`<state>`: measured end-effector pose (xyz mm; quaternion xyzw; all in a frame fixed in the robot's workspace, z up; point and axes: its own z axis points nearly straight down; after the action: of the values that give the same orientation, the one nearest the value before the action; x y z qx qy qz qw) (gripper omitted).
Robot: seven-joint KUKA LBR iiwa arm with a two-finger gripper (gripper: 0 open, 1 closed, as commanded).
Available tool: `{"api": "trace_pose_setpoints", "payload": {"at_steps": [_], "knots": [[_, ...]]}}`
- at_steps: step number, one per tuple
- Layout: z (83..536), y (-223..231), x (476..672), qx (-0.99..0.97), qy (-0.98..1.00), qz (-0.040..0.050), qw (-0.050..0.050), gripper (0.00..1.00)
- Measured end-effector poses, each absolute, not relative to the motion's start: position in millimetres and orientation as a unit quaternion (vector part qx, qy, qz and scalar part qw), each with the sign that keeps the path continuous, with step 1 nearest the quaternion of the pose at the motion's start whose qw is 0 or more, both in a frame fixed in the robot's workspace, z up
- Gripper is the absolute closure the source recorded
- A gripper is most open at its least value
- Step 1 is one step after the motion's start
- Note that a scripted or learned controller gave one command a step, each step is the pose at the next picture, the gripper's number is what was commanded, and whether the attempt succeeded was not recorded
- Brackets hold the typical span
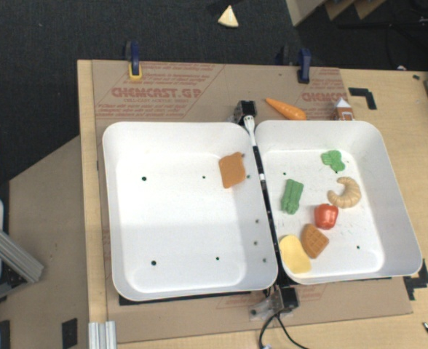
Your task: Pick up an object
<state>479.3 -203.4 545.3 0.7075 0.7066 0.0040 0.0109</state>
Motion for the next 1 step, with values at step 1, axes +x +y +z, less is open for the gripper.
{"api": "trace_pose_setpoints", "payload": {"at_steps": [1], "knots": [[535.5,-201.4,479.5,0.707,0.707,0.0001,0.001,0.00]]}}
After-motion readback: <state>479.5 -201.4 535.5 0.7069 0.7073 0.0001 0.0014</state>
